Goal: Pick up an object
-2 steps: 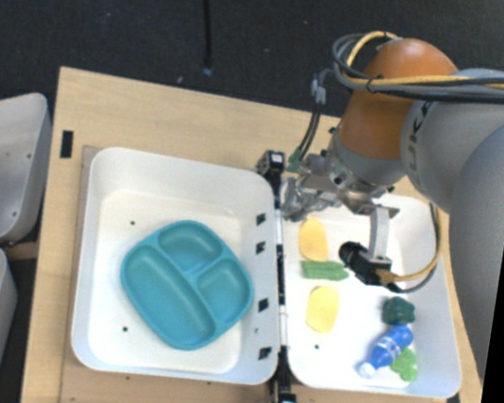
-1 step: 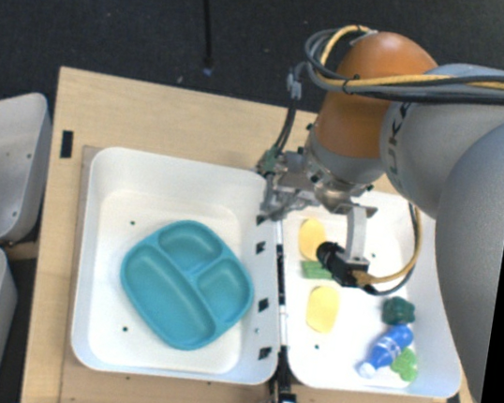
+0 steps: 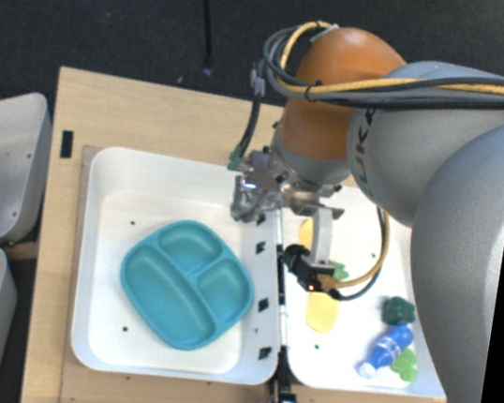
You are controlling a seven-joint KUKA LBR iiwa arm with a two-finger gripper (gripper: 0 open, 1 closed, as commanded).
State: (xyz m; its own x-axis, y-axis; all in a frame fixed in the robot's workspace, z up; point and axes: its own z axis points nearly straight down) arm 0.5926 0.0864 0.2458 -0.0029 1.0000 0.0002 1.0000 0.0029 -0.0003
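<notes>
Small blue bottle (image 3: 387, 349) is lying at the near edge of the right bin (image 3: 340, 364), with a light green piece (image 3: 407, 366) touching its right side. Just behind the pair, a dark green piece (image 3: 397, 311) is sitting by itself. Further left in the same bin, a yellow piece (image 3: 320, 315) is lying close to the rim that the two bins share.

Across that rim, a teal divided plate (image 3: 187, 282) is resting flat in the middle of the left bin (image 3: 89, 246), its three compartments facing up.

Beyond the plate, the gripper (image 3: 250, 201) is hanging over the far right corner of the left bin, beside the shared rim and apart from the plate. Whether it is open or closed cannot be told from this angle, and nothing is visibly held in it.

Behind it, the orange band (image 3: 332, 85) of the grey arm (image 3: 464, 182) is rising above the wooden bench (image 3: 77, 106).
</notes>
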